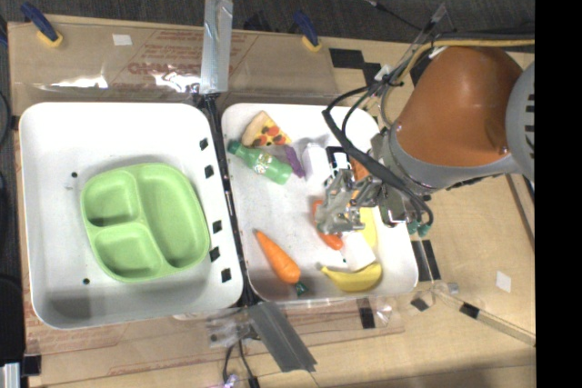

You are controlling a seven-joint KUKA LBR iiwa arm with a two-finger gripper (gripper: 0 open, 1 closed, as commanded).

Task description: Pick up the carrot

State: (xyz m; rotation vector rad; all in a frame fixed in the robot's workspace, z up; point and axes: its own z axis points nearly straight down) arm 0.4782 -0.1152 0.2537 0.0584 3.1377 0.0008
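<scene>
My arm (459, 118) shows its orange band over grey. The carrot (277, 257) is orange, green-tipped. At left, a lime green tray (144, 218) sits in a white bin (55, 150). The banana (353, 275) is yellow.

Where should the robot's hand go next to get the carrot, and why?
Probably a short slide toward the view's lower left. The gripper hangs over the right bin near an orange-red item, while the carrot lies apart from it, nearer the bin's front left, beside the banana. Nothing is on the carrot, so the gripper should centre above it before lowering.
</scene>
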